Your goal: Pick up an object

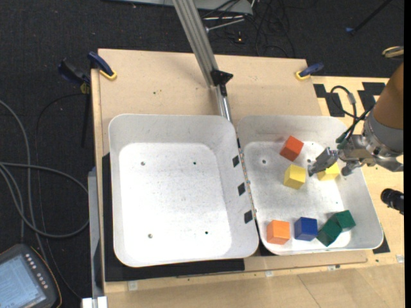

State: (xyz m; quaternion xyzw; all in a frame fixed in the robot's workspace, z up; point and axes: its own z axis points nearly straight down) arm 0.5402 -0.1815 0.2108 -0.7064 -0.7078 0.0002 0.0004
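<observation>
Orange cube [278,231] sits at the right bin's [369,201] front rim while the jaws hang open over a yellow block [330,170], approach step, needing descent and closure.

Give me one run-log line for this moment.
gripper: low in right bin | beside: yellow blocks | grasp: unconfirmed

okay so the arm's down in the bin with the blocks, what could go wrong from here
The end effector sits low among two yellow blocks; it may nudge one aside rather than grip it. The orange block lies close by and could be knocked. The green blocks crowd the blue block, making clean picks there harder.
</observation>
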